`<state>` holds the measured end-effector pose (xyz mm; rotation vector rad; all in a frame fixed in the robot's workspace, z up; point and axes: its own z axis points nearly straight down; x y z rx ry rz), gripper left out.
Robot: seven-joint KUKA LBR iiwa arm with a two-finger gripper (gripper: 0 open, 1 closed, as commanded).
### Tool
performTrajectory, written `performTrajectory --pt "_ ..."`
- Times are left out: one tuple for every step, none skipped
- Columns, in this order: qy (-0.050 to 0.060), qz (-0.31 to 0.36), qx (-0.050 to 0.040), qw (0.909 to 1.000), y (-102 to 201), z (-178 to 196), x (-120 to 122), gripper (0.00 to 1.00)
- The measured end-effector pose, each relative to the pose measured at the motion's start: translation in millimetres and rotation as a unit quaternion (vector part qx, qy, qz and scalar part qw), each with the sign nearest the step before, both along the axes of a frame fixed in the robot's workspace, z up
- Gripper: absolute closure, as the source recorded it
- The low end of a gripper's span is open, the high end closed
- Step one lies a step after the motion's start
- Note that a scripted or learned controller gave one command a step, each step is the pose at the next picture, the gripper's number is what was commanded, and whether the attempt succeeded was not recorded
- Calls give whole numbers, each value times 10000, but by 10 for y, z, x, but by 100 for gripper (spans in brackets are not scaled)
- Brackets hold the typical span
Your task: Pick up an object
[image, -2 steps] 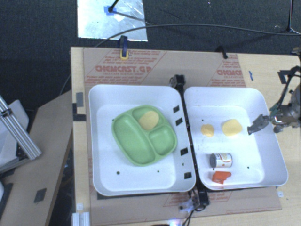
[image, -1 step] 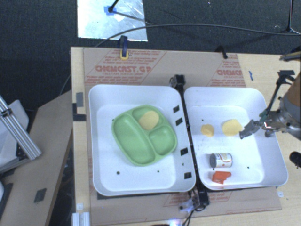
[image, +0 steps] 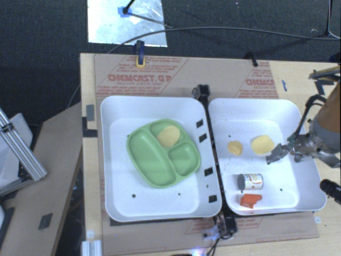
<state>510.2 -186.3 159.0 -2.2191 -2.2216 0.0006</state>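
In the right bin [image: 287,111] lie four things: a pale yellow lump [image: 262,144] near the middle, a smaller yellow-orange piece [image: 235,148] just left of it, a can [image: 250,182] on its side below them w/ a dark end to the left, and an orange piece [image: 250,199] just under the can, near the front wall. None of them touch each other, as far as one can see.

The gripper [image: 278,154] is low over the right bin, just right of the yellow lump and a bit below it. Its grey tip points left toward the lump; nothing is seen between the fingers, and how far they stand open I cannot tell, the part is too small and blurred. The arm [image: 327,127] comes in from the right edge, above the bin's right wall.

The left bin [image: 122,111] touches the right one along a middle edge w/ black clips. In it sits a green tray [image: 154,164] w/ three compartments, turned at a slant. A yellow piece [image: 169,136] lies in its upper compartment.

Both bins rest on a cardboard sheet [image: 176,71] w/ red print, on the worktop [image: 61,143].
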Motion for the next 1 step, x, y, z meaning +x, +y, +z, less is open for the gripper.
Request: performTrajectory --pt "4 1 3 10000 74 -584 -48 0"
